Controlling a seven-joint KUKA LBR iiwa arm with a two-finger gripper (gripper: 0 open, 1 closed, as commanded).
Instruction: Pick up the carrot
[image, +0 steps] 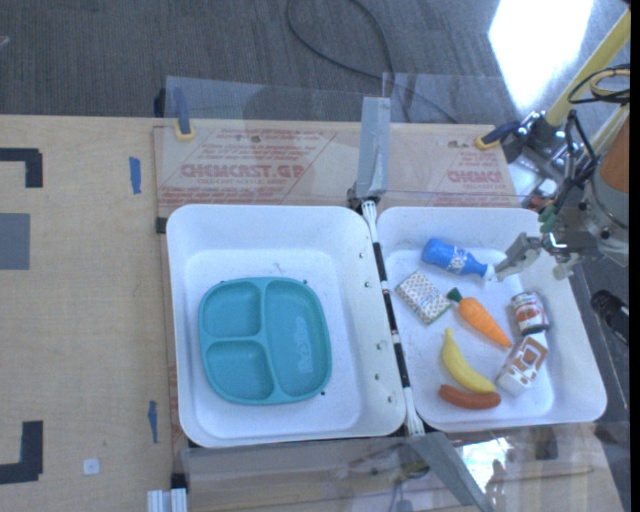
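Note:
The carrot (483, 320) is orange with a green top and lies slantwise in the middle of the right bin (575, 400). My gripper (538, 258) hangs over the bin's upper right part, up and to the right of the carrot and apart from it. Its fingers (516, 254) stand open with nothing between them.
Around the carrot lie a blue bottle (455, 258), a patterned packet (422, 297), a banana (462, 365), a sausage (470, 398), a small can (528, 312) and a carton (525, 362). The left bin (190, 240) holds a teal divided plate (265, 340).

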